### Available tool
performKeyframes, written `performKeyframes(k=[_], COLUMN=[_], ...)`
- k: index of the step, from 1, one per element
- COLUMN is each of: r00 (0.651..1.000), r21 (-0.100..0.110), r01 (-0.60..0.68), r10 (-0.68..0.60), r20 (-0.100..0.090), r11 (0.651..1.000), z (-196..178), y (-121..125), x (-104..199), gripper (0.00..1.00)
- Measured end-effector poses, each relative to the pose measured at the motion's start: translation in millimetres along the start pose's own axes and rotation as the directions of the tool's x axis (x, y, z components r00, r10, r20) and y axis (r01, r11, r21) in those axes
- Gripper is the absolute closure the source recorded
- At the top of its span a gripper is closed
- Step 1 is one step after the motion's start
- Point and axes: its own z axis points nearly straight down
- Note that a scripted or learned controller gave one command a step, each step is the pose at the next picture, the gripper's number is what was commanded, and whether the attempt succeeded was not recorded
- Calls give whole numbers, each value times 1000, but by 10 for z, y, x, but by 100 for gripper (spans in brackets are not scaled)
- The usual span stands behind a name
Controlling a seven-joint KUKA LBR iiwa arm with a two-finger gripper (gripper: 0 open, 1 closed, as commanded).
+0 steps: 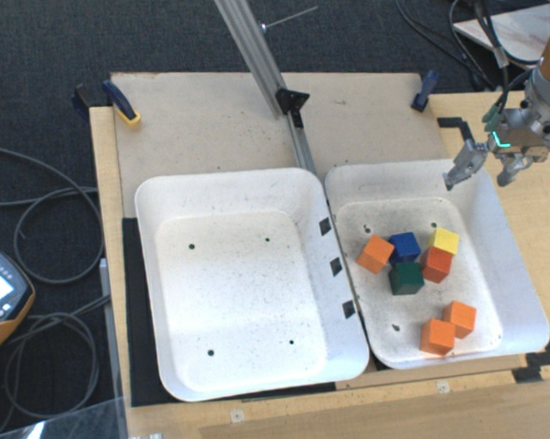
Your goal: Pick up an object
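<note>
In the right bin lies a cluster of small cubes: an orange cube, a blue cube, a yellow cube, a red-orange cube and a dark green cube. Two more orange cubes sit near the bin's front. My gripper hangs open above the bin's back right corner, well apart from the cubes, with nothing between its fingers.
The left bin stands beside the right one. A metal pole slants up from the back between the bins. Blue clamps hold the board's back corners. Cables lie on the dark floor at left.
</note>
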Motion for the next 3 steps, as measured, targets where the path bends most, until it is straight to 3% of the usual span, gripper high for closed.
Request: performKeyframes(k=[1,3], r00=[1000,1000], r21=[-5,2], r01=[1,0], r10=[-1,0], r20=[1,0], r11=[1000,1000], z=[-26,1028], y=[7,2], x=[1,101], gripper=[0,0])
